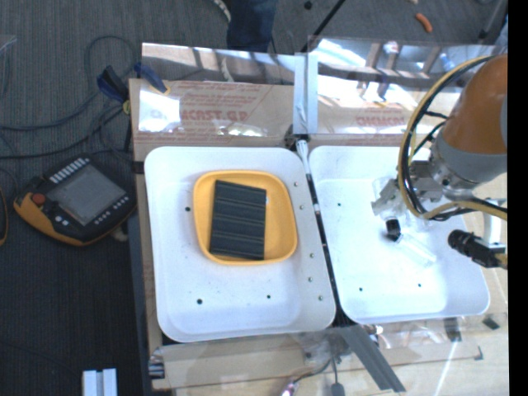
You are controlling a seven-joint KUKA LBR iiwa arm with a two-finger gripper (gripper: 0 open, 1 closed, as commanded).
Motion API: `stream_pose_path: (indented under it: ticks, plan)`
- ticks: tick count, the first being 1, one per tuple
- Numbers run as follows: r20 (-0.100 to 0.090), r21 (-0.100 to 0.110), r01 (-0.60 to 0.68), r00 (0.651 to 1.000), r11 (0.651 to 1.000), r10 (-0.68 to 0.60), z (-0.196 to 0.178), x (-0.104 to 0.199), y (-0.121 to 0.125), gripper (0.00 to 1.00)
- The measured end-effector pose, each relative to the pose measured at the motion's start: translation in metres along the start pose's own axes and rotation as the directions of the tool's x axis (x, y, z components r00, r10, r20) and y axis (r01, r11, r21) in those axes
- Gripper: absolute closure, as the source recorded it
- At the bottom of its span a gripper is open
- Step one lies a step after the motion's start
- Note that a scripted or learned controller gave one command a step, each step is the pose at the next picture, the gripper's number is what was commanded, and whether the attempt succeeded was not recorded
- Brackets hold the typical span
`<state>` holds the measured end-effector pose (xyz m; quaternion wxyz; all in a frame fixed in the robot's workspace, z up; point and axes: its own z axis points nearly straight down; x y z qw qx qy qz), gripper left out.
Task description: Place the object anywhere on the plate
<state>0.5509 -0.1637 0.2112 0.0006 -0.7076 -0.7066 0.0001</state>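
Since the dark ribbed object (238,219) is already lying flat on the yellow plate (285,229) in the left bin (169,304), left of the frame's centre, I am reading the placing step as done, or very nearly so. It is sitting fully inside the plate's rim, slightly tilted, with yellow showing on all four sides.

I am watching the arm (478,122) hanging over the right bin (462,299), at the right of the frame, well apart from the plate. Its gripper (393,225) is pointing down toward that bin's floor; whether it is spread or closed I cannot tell from this slant, and I am seeing nothing in its grasp.

If anything is left, I am judging it to be only a check that the object is resting stably, then a retreat upward and rightward.

For room, I am minding the ridge where the two bins are meeting at mid-frame, the cable loops (421,159) hanging beside the wrist, and the upright panels (247,110) along the upper edge of both bins. Open white floor is lying around the gripper on all sides, so lifting straight up is looking safest.
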Motion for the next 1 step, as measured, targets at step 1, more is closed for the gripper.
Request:
stream_pose_path:
  ticks: [1]
  plan:
    - [0.0,0.0,0.0,1.0,1.0,0.0,-0.0001,0.0,0.0,0.0]
